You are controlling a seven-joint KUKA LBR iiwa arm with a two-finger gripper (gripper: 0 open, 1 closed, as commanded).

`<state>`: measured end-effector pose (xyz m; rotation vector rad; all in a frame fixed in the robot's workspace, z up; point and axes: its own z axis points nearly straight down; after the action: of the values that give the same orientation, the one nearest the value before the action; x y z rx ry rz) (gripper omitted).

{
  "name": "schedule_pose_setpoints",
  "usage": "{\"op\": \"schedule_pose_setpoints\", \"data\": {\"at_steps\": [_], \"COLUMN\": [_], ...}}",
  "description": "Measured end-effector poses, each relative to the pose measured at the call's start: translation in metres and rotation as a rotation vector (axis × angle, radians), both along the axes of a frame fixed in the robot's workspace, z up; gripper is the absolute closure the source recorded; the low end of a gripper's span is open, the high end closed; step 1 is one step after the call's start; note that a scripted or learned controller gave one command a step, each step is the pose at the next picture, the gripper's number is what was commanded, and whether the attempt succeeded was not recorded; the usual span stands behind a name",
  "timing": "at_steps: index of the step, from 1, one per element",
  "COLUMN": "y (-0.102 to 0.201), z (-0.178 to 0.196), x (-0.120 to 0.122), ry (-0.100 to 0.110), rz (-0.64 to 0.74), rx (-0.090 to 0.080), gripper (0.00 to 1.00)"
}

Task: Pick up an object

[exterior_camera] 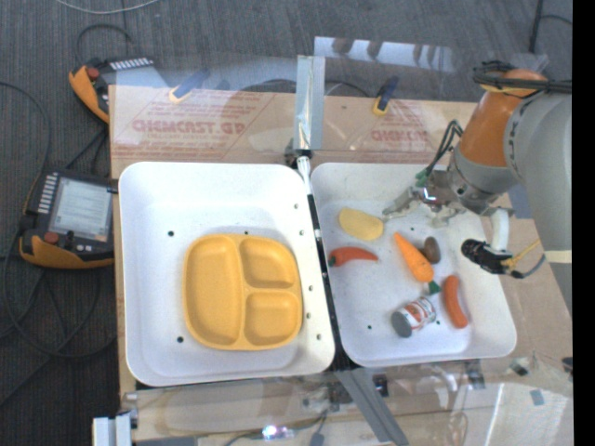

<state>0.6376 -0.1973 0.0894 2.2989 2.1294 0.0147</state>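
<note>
I see a smooth yellow plastic three-compartment tray (pixel 244 291), a tapered orange carrot (pixel 413 255), a labelled can (pixel 415 316); jaws state unclear.

Readable text: red lettering on the clear protective sheet (pixel 200 124) along the bench's far edge, seen mirrored, apparently "CHEMCAST" (reversed, last letters uncertain). A second red print on the sheet (pixel 400 133) behind the right bin: too faint. Can (pixel 415 316) label and pendant screen (pixel 79 207): illegible.
</note>
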Motion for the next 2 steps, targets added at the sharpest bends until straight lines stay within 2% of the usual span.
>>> {"op": "schedule_pose_setpoints", "data": {"at_steps": [1,2], "y": [0.0037,0.0029], "z": [0.0006,0.0089], "x": [-0.0713,-0.0701], "ry": [0.001,-0.002], "rz": [0.094,0.093], "rx": [-0.007,-0.008], "gripper": [0.00,1.00]}}
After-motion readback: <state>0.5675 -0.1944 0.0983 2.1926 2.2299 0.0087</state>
